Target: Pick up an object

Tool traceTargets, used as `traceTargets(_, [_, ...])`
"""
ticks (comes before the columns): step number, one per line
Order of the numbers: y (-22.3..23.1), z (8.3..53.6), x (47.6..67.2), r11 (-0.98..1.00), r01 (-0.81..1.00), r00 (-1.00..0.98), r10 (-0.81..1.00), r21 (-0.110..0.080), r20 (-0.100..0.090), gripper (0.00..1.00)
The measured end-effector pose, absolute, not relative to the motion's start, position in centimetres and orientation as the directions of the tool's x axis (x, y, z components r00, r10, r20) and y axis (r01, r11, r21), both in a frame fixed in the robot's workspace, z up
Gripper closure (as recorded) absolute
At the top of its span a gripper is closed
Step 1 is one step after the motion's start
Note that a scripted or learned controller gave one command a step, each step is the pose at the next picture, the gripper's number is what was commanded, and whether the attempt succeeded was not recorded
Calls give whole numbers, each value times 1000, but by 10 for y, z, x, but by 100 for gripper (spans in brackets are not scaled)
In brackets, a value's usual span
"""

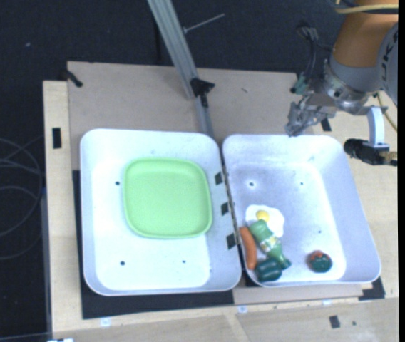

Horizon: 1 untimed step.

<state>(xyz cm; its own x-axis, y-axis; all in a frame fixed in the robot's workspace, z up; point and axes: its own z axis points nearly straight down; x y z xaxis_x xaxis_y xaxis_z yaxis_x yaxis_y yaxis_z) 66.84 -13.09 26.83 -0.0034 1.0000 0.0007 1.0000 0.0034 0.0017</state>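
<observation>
My gripper (296,125) hangs above the far rim of the right bin (345,164), with nothing seen between its fingers. At the near side of that bin lie an orange carrot (248,246), a fried egg toy (269,219), a green bottle-shaped toy (267,238) and a dark green piece (268,269). A small red and green round toy (319,261) sits apart at the near right. All of these lie well below the gripper in the view.
The left bin (99,191) holds a light green square plate (167,197). A grey metal post (177,45) slants up from between the bins. A black fitting (365,150) sits by the right bin's far right edge.
</observation>
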Motion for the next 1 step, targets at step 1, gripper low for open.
traceTargets(1, [-87, 269, 658, 3, 1000, -3, 1000, 1, 1, 100])
